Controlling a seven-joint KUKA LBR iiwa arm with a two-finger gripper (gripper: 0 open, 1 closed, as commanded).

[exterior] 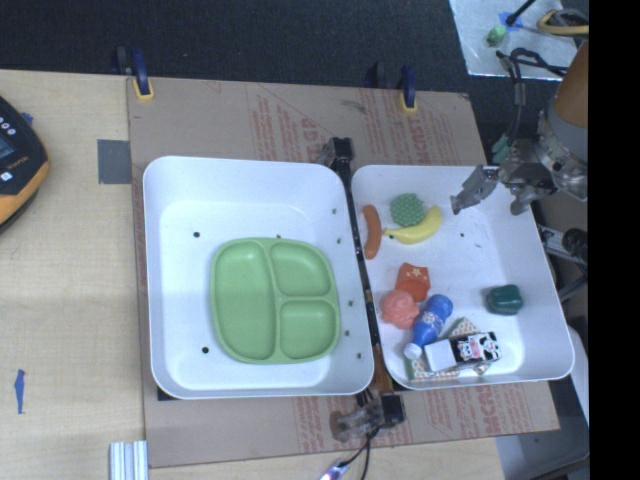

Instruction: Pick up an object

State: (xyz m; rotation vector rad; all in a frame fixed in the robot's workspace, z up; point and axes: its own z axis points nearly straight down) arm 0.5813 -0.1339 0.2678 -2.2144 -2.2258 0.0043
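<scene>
Above the right bin's (560,353) far edge, the pincer (496,200) hangs wide, near the banana (418,229).

Arm: grey, reaching in from the right edge, near the top.
Wrist: angled down and to the left.
Gripper (494,196): two fingers spread apart, nothing between them.
Fingers (470,194): pointing down and to the left.

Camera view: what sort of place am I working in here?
Probably a robotics lab test bench: two white bins clamped onto a cardboard sheet, toy food such as a banana, and the tool hovering over the right bin.
</scene>
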